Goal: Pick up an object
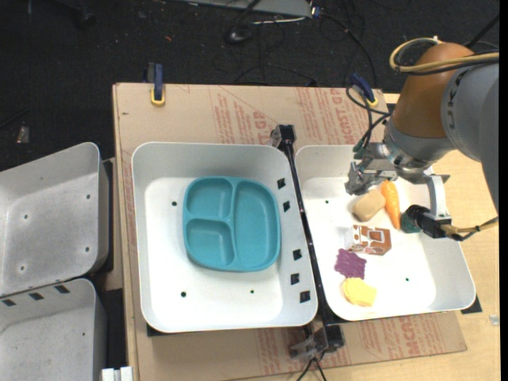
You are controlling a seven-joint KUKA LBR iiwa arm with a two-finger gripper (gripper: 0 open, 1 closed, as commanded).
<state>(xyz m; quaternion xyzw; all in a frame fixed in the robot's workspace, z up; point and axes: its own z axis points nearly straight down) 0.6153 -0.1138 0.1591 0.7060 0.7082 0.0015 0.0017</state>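
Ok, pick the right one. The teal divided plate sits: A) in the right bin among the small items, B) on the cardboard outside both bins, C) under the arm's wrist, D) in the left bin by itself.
D: the teal divided plate lies alone in the left bin, while the carrot and other small items sit in the right bin.

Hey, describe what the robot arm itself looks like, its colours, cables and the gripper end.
The grey, rounded arm carries a broad orange band above the wrist. A thin yellowish cable loops over that band. At its tip sits a dark metal gripper, with a pale bracket and dark wiring beside it.
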